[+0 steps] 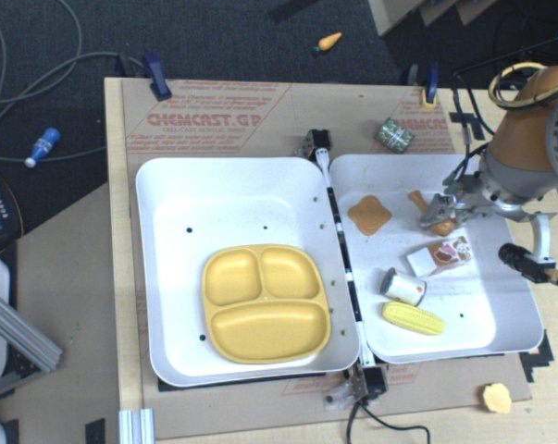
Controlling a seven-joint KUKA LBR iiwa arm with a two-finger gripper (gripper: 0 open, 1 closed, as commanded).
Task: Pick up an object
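The worktop (214, 109) carries 2 shallow white bins side by side. The left bin (167, 202) holds a yellow divided plate (265, 303) with 3 compartments, lying toward that bin's near edge.

The right bin (482, 326) holds the loose things. A brown flat piece (369, 215) lies near its far left corner, just beside the divider between the bins. A small orange piece (416, 198) lies toward the far edge, near the middle. A white carton with a red label (440, 255) rests close to the bin's centre. A small white cylinder with a dark end (403, 288) lies just left of and nearer than the carton, and a yellow corn cob (414, 319) lies just beside the cylinder, toward the near edge.

The arm comes in over the right edge of the worktop, and the gripper (440, 216) is low over the far right part of the right bin, next to the small orange piece and just beyond the carton. Something orange-brown shows right at the tip, but whether the jaws are spread or closed, and whether anything sits between them, cannot be told at this size.

Outside the bins, a green can (395, 136) lies on the worktop near its far right corner, and a yellow lump (496, 398) lies near its near right corner. 2 blue clamps (155, 74) grip the far edge. On the floor beyond lie a small blue bottle (43, 144) and an orange bit (329, 41).
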